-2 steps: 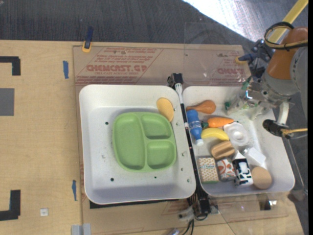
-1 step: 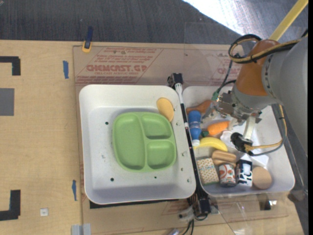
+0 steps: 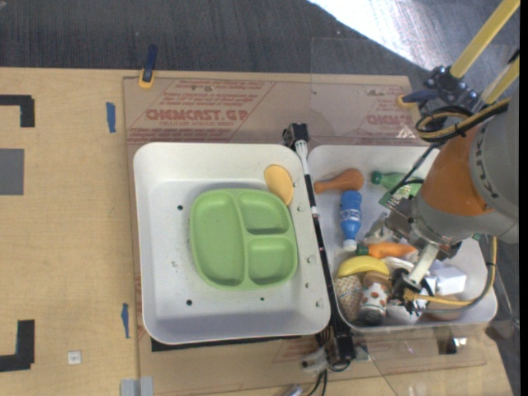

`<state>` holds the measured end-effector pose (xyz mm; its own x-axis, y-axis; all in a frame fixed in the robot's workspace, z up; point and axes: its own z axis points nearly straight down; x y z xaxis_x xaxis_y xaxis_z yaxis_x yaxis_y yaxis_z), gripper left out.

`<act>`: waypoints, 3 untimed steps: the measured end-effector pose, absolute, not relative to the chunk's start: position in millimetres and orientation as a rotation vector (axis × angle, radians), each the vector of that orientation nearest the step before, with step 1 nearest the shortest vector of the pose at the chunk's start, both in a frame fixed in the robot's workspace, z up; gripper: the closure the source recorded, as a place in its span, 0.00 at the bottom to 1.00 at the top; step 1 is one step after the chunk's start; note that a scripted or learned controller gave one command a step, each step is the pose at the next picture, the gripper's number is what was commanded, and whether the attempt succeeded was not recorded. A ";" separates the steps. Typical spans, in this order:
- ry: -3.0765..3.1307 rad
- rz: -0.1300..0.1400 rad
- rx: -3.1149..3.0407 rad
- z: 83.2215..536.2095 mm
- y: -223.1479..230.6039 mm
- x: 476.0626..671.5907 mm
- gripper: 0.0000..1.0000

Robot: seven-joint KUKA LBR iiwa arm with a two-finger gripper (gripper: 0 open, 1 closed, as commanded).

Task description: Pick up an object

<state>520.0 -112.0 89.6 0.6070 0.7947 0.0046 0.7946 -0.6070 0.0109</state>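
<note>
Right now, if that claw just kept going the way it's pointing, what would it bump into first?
The gripper points down into the right bin, over the clutter near its front. It would probably meet the small jar-like item beside the banana first, though depth is hard to judge.

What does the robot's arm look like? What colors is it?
The arm is fat and round, grey with a bright orange band above the wrist. Black cables loop over its top. The wrist is grey metal, and its claw has pale fingers with black parts by the tips.
</note>
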 end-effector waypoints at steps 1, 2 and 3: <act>1.382 0.015 2.806 100.8 -113.8 520.7 1.00; 0.911 -0.002 3.009 184.4 -86.7 488.8 1.00; 0.954 0.000 2.993 234.3 -115.0 523.5 1.00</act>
